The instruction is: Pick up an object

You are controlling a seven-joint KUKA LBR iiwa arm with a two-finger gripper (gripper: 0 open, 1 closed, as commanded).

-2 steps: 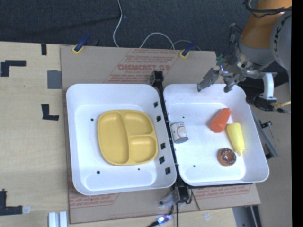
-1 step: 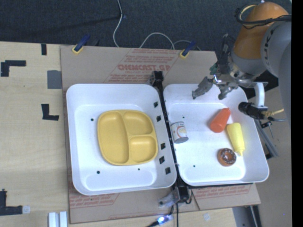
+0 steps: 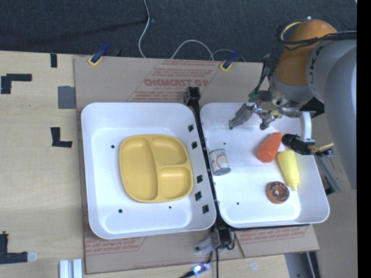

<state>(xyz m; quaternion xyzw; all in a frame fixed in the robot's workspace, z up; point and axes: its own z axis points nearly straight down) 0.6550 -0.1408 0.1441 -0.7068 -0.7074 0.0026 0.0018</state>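
The right bin [image 3: 243, 210] holds a small silver can [image 3: 218, 161] near its left wall, an orange carrot-shaped toy [image 3: 268, 147], a yellow oblong toy [image 3: 288, 168] and a brown donut [image 3: 277, 192]. My gripper [image 3: 253, 120] hovers over the far part of the right bin, above and left of the orange toy. Its fingers are spread open and nothing sits between them. The dark left finger [image 3: 237, 121] points toward the bin's far left corner.
The left bin [image 3: 95, 132] carries a yellow divided plate [image 3: 155, 168]. A black hinge strip [image 3: 200, 155] runs between the two bins. The arm's orange band [image 3: 301, 51] and grey body stand over the bench's right side. Cardboard lies under both bins.
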